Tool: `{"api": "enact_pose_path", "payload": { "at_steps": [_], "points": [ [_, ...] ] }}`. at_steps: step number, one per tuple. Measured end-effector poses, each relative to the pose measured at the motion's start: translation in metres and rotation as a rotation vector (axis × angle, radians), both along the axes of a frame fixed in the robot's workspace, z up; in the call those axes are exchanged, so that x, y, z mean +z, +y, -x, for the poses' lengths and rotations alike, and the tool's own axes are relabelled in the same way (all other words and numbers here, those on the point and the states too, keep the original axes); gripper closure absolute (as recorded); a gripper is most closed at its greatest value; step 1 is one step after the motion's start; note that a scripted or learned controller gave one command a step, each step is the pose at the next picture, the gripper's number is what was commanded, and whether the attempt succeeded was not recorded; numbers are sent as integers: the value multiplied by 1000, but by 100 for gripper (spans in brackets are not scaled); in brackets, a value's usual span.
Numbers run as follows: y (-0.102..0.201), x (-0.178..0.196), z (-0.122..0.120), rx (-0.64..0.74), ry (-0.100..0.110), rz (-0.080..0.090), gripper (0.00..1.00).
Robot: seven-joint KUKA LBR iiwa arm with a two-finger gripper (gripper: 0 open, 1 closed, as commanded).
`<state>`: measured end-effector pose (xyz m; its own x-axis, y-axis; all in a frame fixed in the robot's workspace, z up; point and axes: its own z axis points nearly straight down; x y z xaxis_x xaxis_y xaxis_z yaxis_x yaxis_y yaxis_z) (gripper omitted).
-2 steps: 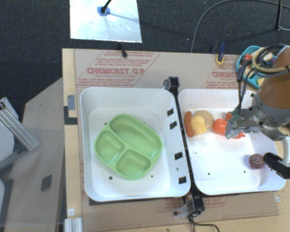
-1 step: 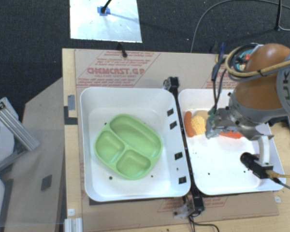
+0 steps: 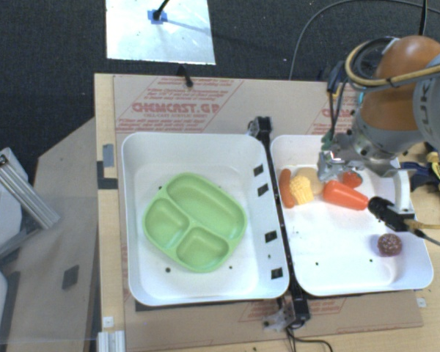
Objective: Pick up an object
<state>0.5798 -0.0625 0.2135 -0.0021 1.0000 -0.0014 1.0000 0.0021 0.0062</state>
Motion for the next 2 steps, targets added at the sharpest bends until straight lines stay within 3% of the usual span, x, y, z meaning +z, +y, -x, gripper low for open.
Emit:
{"api": "enact_pose_path", "payload": {
  "at_steps": [1, 2],
  "points": [
    [45, -30, -39, 6, 2, -1, 100],
    [100, -9, -60, 8, 1, -4, 100]
  ]
}}
